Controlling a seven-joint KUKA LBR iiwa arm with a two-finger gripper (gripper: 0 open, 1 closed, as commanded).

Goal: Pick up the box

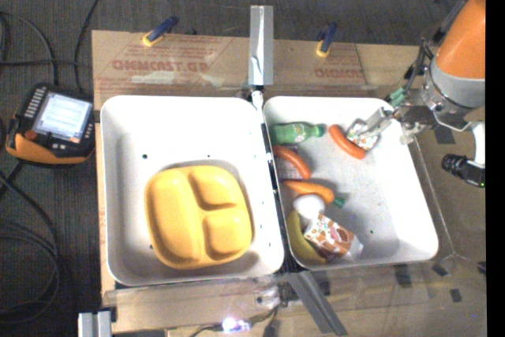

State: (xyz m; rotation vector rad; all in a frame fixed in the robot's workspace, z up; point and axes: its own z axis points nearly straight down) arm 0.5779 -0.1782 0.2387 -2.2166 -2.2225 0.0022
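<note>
Table [110, 51]: a flat brown board surface printed with faded red lettering, carrying two shallow white bins side by side; two blue-and-yellow clamps [159, 31] are gripping its far edge.

Left bin [118, 138]: smooth white plastic with rounded corners. A yellow divided tray [200, 215], glossy and rounded-square with three compartments, is lying near the bin's front edge.

Right bin [394, 201]: same make, touching the left bin along a shared middle edge.
- Box [328, 235]: a small printed carton, orange-brown and white, lying tilted near the bin's front edge, resting on a yellow banana [300, 242].
- White egg-like ball [308, 206]: smooth, sitting just behind the box.
- Carrot [312, 189]: orange, tapered, with a green end, lying behind the ball.
- Two orange-red sausages: one [293, 161] by the bin's left wall, the other [346, 140] toward the far edge, next to the jaws.
- Green bottle [298, 132]: lying on its side near the far-left corner.

Gripper [368, 130]: grey metal jaws beneath an orange-banded wrist, hanging over the right bin's far edge. Whether the jaws are standing wide or narrow cannot be told. The box is lying well apart from them, toward the front edge.

Handheld pendant [52, 122]: dark with an orange rim and a lit screen, sitting on the grey carpet off the table's left edge.
</note>
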